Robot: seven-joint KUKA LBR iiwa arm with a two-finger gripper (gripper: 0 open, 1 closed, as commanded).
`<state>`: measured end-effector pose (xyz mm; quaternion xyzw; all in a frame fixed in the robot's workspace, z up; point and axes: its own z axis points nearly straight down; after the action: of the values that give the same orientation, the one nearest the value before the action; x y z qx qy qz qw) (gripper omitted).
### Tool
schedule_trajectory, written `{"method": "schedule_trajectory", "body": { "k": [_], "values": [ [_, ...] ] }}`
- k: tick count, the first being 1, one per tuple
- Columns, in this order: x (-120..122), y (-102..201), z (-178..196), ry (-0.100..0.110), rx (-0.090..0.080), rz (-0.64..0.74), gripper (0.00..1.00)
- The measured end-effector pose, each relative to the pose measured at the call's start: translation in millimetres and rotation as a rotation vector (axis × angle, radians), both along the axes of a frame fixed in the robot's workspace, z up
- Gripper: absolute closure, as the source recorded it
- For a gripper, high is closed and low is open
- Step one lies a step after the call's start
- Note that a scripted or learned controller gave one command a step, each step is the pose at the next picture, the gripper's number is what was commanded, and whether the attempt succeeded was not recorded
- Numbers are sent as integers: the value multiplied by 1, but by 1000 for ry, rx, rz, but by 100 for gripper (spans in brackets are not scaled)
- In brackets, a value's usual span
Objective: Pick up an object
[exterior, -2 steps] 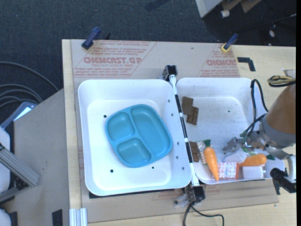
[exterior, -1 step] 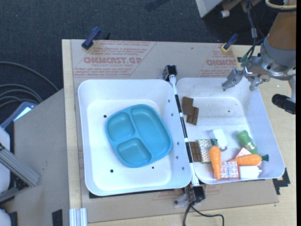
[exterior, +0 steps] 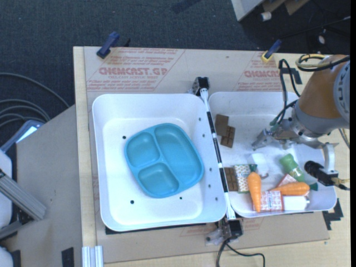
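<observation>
Beside a blue divided plate [exterior: 163,159], a gripper [exterior: 266,138], its grasp impossible to tell, hovers above a likely light, rigid toy carrot [exterior: 254,190], best pinched mid-body.

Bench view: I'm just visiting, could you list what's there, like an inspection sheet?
Surface: bench with two white bins, left bin and right bin.
Job's things: blue tray in left bin; two carrots, green bottle, brown blocks, small packets in right bin.
Clutter: clamps at the bench's far edge.
Grippers: gripper over right bin, holding nothing visible.
Cables: black cables by the arm; more at left.
Surroundings: dark floor.
</observation>
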<state>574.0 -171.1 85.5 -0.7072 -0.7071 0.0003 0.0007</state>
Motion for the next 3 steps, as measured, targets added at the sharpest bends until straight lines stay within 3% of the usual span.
{"method": "schedule_trajectory", "body": {
  "k": [1, 2, 3],
  "values": [
    [-37, -37, 32, 1, 1, -1, 0],
    [-49, -34, 7, -11, -4, -2, 0],
    [-48, -34, 16, -15, -6, -2, 100]
  ]
}}
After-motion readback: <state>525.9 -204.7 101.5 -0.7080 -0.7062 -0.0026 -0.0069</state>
